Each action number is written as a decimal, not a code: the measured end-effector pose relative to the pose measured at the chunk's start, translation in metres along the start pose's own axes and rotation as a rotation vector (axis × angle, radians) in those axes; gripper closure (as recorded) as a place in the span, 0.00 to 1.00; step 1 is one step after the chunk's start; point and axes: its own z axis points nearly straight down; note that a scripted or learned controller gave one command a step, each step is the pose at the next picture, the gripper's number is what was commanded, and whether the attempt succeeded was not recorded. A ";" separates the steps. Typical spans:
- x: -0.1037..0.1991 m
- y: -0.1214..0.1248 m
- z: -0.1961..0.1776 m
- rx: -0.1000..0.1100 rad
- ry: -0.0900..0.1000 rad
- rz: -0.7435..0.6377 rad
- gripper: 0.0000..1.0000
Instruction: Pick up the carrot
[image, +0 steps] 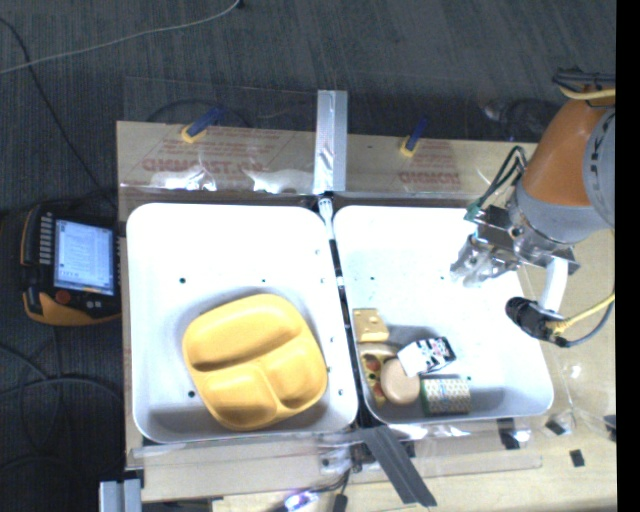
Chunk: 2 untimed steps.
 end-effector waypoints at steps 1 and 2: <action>0.000 0.000 0.000 0.000 0.000 0.000 0.00; 0.036 0.032 -0.019 0.001 0.000 0.167 0.00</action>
